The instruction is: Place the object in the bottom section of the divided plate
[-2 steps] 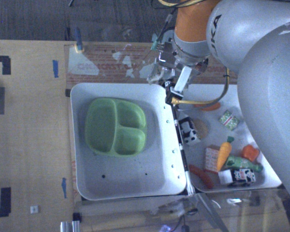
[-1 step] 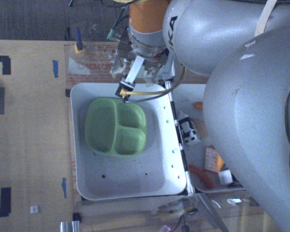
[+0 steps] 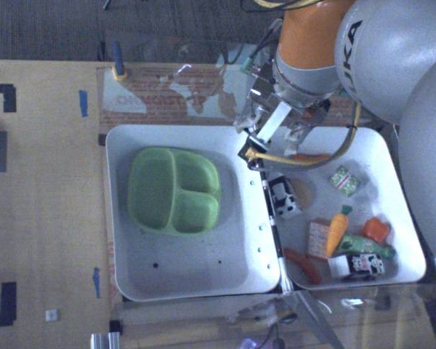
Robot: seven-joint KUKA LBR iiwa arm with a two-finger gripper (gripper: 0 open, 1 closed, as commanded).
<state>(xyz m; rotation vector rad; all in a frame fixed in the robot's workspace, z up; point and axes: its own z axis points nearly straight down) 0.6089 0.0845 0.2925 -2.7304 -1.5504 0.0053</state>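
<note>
Pale wooden bench top [image 3: 43, 217] is carrying two shallow white bins side by side. We are taking as our marker the small black-and-white cow-patterned carton [image 3: 283, 197], which is lying in the right-hand white bin [image 3: 381, 158], close to that bin's left wall.

Just up the view from the cow-patterned carton, the gripper [image 3: 298, 138] is hanging from the grey arm [image 3: 392, 42] over the same bin. We cannot tell whether it is spread or pressed together, because the wrist is covering it. A slim orange-red piece [image 3: 310, 156] is showing up and right of the cow-patterned carton, under the gripper. We cannot tell what it is, or whether the gripper is touching it.

Near the cow-patterned carton on its right, a small green-and-white carton [image 3: 344, 180] is lying tilted. Down and right of the marker, an orange toy carrot [image 3: 336, 230] is resting partly over a pale pink box [image 3: 318, 240]. Below the marker, a red sausage-shaped toy [image 3: 303, 265] is lying at a slant. Farther right of it, an orange-red pepper-like toy [image 3: 376, 229], a long green toy [image 3: 369, 247] and a second black-and-white carton [image 3: 360, 265] are clustering together.

Well left of the cow-patterned carton, across the wall between the bins, the green plastic divided plate [image 3: 174, 191] is sitting in the left-hand white bin [image 3: 196, 267]. Its two smaller sections are facing the marker and its large section is lying beyond them. We cannot tell which toy the task means.
</note>
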